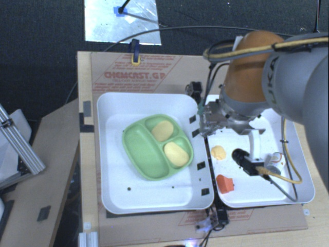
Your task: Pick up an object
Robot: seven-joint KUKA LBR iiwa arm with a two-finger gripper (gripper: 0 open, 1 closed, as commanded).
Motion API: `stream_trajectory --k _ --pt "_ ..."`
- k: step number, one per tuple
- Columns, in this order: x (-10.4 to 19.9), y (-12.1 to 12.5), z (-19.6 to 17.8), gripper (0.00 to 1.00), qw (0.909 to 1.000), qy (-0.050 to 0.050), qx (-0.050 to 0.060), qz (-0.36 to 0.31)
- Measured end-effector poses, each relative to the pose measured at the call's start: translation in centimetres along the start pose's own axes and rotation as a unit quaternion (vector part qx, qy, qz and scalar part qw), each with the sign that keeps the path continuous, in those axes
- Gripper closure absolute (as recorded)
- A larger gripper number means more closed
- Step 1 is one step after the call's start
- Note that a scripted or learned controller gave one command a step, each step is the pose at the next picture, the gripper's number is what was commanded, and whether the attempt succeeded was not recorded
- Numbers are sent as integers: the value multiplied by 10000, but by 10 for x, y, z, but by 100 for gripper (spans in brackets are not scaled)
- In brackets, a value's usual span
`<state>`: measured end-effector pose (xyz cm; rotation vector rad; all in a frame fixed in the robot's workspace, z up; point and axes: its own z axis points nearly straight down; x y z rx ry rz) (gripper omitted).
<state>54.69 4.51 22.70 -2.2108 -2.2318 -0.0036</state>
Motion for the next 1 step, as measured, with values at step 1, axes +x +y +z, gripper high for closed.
stream_trajectory --k 1 --pt "60 12 -7 100 10000 7 -8 -7"
